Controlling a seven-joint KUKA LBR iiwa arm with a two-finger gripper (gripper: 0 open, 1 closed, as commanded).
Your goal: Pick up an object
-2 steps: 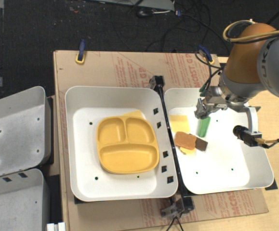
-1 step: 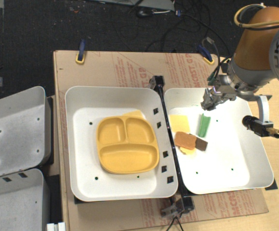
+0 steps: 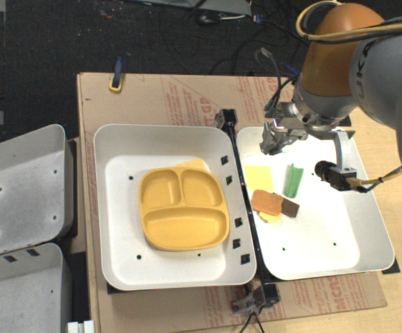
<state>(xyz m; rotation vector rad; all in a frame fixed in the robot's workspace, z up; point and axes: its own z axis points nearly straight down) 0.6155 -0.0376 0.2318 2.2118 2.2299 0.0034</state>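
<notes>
Objects are lying in the right bin (image 3: 367,255), right of centre frame: a green block (image 3: 294,180), a yellow sheet (image 3: 259,177) and an orange-brown piece (image 3: 268,202). My gripper (image 3: 275,140) is hovering at that bin's upper left, above them, carrying nothing. Whether it is spread or pressed together I cannot tell.

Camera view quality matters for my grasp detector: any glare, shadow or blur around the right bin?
In the camera view, the right bin floor is brightly lit, near washed out; the gripper looks soft and casts a slight shadow below; the green block, yellow card and yellow compartment tray stay sharp.
</notes>
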